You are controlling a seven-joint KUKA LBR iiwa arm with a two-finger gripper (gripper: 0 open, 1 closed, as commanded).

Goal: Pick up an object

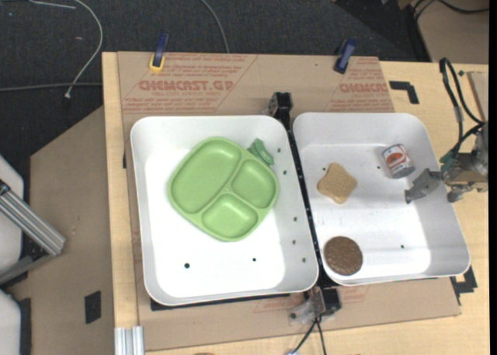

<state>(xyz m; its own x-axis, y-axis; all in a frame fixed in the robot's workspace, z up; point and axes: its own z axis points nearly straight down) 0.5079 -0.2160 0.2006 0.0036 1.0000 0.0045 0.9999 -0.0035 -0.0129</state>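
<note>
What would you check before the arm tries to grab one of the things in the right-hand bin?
1. Something to pick lies in the right bin: ok. It holds a small can, a tan biscuit-shaped piece and a brown disc.
2. Items lie apart from each other: ok.
3. Gripper is near a target: ok, it sits at the bin's right edge, just below the can.
4. Gripper is free of any load: cannot tell.
5. Disc has room around it: not ok, it lies against the bin's front wall.
6. Left bin stays out of the way: ok, its green divided plate lies far from the gripper.
</note>
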